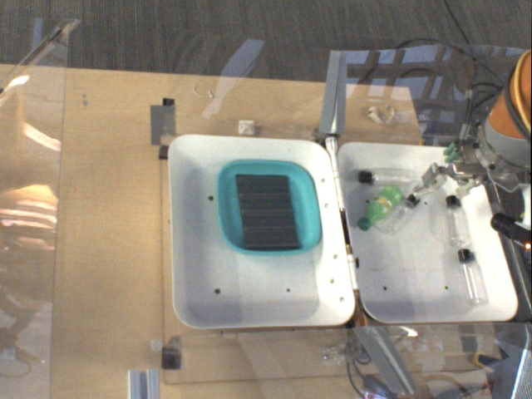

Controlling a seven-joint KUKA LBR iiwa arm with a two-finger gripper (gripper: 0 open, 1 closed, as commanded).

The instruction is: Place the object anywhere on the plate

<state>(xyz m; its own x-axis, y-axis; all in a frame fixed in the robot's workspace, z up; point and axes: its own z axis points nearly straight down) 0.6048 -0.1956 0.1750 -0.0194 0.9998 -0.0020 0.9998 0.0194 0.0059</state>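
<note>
On the wooden bench (100,248) the left bin (199,298) holds a teal plate (309,214), set a little toward twelve o'clock of the bin's middle. A dark ribbed slab (268,212) lies flat on the plate, covering most of its inner face and tilted slightly, its long side running roughly twelve to six.

A grey rail (334,98) runs up from the seam between the two bins toward twelve o'clock.

In the right bin (416,293) a green bottle (381,206) lies on its side at about ten o'clock from the bin's middle, well apart from the plate and separated from it by both bin walls. A clear tube with a black cap (378,176) lies just at twelve o'clock of the bottle. Toward three o'clock in the same bin, two more clear tubes lie lengthwise: one (455,219) with its black cap at the top end, and another (470,277) below it, nearer five o'clock.

The gripper (439,175) hangs over the bin's one o'clock corner, near the bottle but apart from it, at the bottle's two o'clock side. Whether its fingers are spread or pressed together cannot be told, as they blur into the bin's white floor. The arm (509,115), with its orange band, enters from three o'clock.
</note>
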